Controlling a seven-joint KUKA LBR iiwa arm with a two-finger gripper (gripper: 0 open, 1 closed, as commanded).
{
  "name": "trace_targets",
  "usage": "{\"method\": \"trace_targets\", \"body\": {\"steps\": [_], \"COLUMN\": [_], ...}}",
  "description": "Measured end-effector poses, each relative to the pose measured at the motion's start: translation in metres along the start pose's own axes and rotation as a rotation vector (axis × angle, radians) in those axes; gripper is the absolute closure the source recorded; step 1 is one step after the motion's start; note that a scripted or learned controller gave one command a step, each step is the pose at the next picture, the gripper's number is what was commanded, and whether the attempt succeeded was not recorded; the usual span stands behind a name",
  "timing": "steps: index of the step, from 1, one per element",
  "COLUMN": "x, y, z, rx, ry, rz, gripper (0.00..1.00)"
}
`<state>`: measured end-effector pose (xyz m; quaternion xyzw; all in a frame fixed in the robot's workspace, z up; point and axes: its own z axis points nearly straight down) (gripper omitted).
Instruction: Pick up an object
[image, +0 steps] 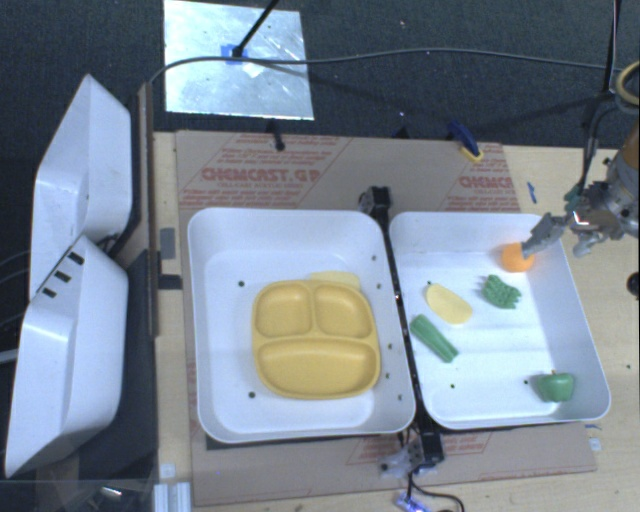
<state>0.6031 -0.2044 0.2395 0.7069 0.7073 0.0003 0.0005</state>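
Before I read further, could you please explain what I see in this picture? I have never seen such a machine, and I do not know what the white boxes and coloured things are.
The picture comes from one camera fixed above a bench, looking down at a slant. Two shallow white bins sit side by side. The left bin holds a yellow divided plate. The right bin holds small toy foods: an orange piece, a yellow piece, a ruffled green piece, a long green piece and a green pepper-like piece.

The machine is a robot arm reaching in from the right edge. At its end is a two-finger gripper, which hangs beside the orange piece. I cannot tell whether it touches or holds that piece; nothing is clearly held.
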Motion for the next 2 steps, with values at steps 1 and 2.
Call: {"method": "trace_targets", "body": {"steps": [1, 2], "x": [0.0, 0.067], "y": [0.0, 0.063], "z": [-0.011, -0.001], "rx": [-0.002, 0.0], "ry": [0.0, 0.002], "rz": [-0.001, -0.006], "gripper": [1.0, 1.0]}}
